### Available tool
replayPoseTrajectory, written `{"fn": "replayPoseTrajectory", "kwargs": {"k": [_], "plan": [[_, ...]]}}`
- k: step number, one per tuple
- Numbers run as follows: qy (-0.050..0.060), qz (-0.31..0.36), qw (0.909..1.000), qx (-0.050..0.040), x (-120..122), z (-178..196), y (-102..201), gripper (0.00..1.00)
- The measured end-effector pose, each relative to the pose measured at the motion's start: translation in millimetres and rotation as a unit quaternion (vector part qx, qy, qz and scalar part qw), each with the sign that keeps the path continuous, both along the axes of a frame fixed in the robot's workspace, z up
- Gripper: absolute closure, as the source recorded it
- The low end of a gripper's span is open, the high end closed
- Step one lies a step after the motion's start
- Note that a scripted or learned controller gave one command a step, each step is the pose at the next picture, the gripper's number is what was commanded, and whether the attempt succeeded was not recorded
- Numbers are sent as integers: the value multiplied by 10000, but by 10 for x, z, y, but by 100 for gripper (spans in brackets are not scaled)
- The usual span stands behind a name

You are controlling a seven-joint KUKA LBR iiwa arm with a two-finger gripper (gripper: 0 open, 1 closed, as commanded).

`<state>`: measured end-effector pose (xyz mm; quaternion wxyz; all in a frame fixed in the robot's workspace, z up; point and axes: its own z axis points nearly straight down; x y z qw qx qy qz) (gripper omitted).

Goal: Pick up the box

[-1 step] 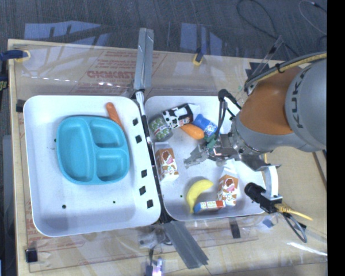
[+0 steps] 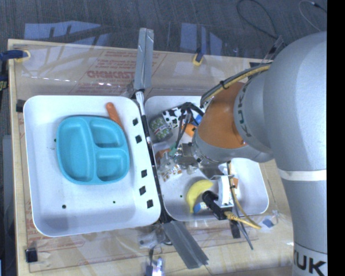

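A single fixed camera looks down at a slant from above the bench [image 2: 75, 62], taking in both white bins: the left bin [image 2: 40, 171] and the right bin [image 2: 259, 197]. The arm [image 2: 287, 102] enters from the right, looming nearest the lens.

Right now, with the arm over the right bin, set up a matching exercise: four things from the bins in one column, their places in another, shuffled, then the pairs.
Things:
1. blue tray
2. orange stick
3. yellow item
4. black-and-white spotted item

Places:
A. right bin, near its front edge
B. left bin, along the tray's back edge
C. right bin, back left part
D. middle of the left bin

Pairs: 1-D, 2-B, 3-A, 4-C
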<state>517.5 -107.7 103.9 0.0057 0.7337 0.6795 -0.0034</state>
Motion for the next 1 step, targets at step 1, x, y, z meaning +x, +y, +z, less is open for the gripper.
{"fn": "replayPoseTrajectory", "kwargs": {"k": [1], "plan": [[7,85,9999,66,680,-104,-339,0]]}}
